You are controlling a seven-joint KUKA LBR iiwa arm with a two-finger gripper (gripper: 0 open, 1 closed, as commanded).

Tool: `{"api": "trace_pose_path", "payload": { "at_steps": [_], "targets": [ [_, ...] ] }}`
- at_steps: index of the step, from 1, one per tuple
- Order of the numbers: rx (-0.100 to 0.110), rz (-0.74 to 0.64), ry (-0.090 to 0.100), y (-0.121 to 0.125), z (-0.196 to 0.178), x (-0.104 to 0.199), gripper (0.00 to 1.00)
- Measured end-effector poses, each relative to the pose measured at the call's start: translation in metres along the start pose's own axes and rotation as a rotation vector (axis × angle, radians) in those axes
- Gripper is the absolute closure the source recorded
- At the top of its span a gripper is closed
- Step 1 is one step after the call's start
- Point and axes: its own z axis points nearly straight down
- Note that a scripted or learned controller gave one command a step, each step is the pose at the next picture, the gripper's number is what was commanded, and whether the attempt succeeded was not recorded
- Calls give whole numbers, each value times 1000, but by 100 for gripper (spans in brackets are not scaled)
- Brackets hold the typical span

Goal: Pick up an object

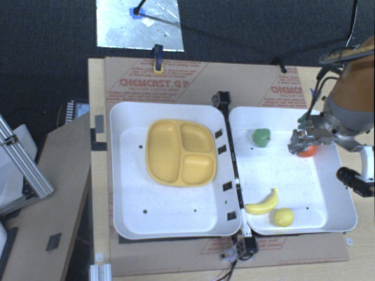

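- The grey arm with the orange band reaches in from the right, and its two-finger gripper (300,143) is low over the far right part of the right-hand shallow white bin (334,183).
- A small red-orange rounded object (307,151) lies in that bin, directly beneath and touching or nearly touching the gripper; most of it is hidden by the gripper.
- Whether the jaws are spread or closed cannot be told from this view, nor whether they have the object between them.
- The step appears to be the descent or closing on the red-orange object, with the lift not yet done.
- The next move calls for the jaws to straddle the object squarely, close, then rise straight up clear of the bin wall.
- Other candidates sit well apart in the same bin: a green rounded object (261,136), a yellow toy banana (262,203) and a yellow lemon-like ball (283,217).
- The left-hand white bin (126,174) holds a yellow three-compartment plastic plate (179,153).
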Motion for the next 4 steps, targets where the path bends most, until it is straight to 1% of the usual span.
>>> {"api": "trace_pose_path", "payload": {
  "at_steps": [1,2,3,4],
  "targets": [
    [1,-1,1,18,13,55,100],
    [1,0,0,35,23,102,100],
    [0,-1,2,54,12,158,100],
    [0,0,2,69,4,211,100]
  ]
}}
